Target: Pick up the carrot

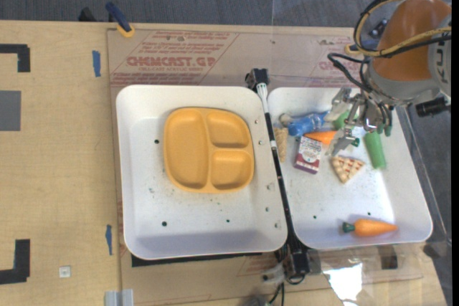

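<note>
Orange carrot with green stem end [368, 228] lies flat near the front edge of the right white bin [416, 215], alone, open floor around it. Two-finger gripper [356, 127] hangs well apart from it, over the back clutter; finger spread cannot be told, nothing visibly held. Risk: closing here grabs the green cylinder [375, 150], the blue wrapper [307, 123] or a small orange piece [320, 137] instead. Carrot sits close to the front wall, so fingers could clip the rim. Left white bin [136, 175] holds a yellow divided plate [208, 149].
</note>
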